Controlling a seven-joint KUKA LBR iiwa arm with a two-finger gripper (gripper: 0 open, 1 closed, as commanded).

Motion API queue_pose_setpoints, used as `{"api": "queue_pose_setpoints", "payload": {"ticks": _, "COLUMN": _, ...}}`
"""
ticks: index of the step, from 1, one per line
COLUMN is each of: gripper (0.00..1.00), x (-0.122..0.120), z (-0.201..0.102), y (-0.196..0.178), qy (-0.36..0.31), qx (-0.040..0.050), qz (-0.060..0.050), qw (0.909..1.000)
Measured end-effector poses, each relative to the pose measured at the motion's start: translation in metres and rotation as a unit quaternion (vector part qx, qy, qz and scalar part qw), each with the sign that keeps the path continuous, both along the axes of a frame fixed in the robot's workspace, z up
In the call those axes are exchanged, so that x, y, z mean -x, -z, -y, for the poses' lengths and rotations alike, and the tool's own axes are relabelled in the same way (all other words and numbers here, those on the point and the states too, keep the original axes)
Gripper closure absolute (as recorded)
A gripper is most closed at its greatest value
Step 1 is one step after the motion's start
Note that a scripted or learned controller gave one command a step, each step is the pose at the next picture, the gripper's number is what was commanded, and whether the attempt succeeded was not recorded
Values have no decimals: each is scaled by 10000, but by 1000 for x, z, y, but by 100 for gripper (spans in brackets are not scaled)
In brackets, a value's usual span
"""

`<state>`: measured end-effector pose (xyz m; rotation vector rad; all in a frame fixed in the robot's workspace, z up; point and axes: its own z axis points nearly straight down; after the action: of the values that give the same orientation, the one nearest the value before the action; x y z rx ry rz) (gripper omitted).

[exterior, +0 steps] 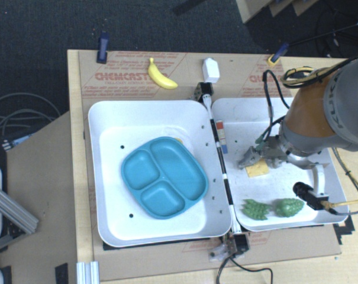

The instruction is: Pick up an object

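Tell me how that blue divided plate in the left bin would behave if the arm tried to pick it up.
The blue plate looks like molded plastic, so probably stiff and light. Its glossy surface may be slippery. It lies flat and wide in the left bin, so the low rim likely gives the only grip; pushed, it should slide, not roll.

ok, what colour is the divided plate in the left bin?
Light blue, seen plainly in the camera view: the divided plate lies in the left bin.

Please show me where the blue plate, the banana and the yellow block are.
blue plate (163,177): camera view, centre dividers.
banana (160,76): camera view, middle of its curve.
yellow block (258,169): camera view, its top face.
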<state>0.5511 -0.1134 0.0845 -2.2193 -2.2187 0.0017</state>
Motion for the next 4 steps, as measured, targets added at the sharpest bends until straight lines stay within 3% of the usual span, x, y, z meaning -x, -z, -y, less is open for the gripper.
{"api": "queue_pose_setpoints", "payload": {"ticks": 1, "gripper": 100, "x": -3, "z": 2, "y": -15, "qy": 7, "qx": 21, "qz": 53, "qw": 10000}}
{"api": "queue_pose_setpoints", "payload": {"ticks": 2, "gripper": 0, "x": -1, "z": 1, "y": -12, "qy": 4, "qx": 11, "qz": 27, "qw": 10000}}
{"api": "queue_pose_setpoints", "payload": {"ticks": 3, "gripper": 0, "x": 8, "z": -14, "y": 0, "qy": -4, "qx": 0, "qz": 0, "qw": 10000}}
{"api": "queue_pose_setpoints", "payload": {"ticks": 4, "gripper": 0, "x": -5, "z": -10, "y": 0, "qy": -1, "qx": 13, "qz": 25, "qw": 10000}}
